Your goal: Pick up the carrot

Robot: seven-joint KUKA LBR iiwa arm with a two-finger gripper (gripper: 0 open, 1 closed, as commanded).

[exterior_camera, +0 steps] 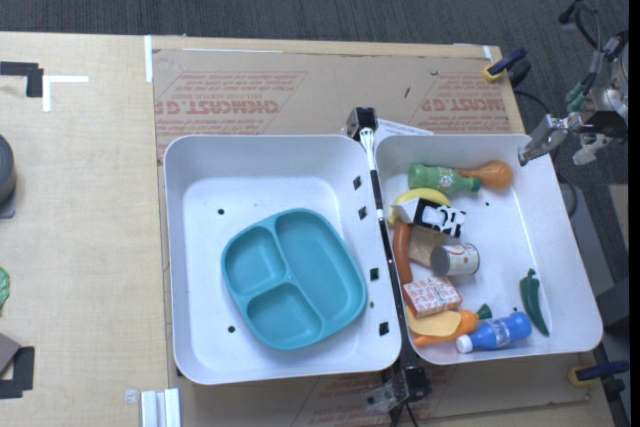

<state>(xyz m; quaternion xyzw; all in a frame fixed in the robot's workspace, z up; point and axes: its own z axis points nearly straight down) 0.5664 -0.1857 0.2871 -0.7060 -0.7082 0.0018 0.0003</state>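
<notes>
The carrot (458,323) lies at the near edge of the right bin (575,260). It is orange, with a small green top pointing right. A red-patterned box (431,296) lies just behind it and a blue bottle (496,332) just to its right. My gripper (537,146) hangs over the bin's far right corner at the right of the view, well away from the carrot. Nothing shows in its grip.
The right bin also holds a green bottle (441,179), an orange drumstick (494,175), a banana (418,200), a black-and-white toy (440,217), a red sausage (402,251), a can (452,258) and a green pepper (534,301). A teal divided plate (292,277) lies in the left bin (190,215).
</notes>
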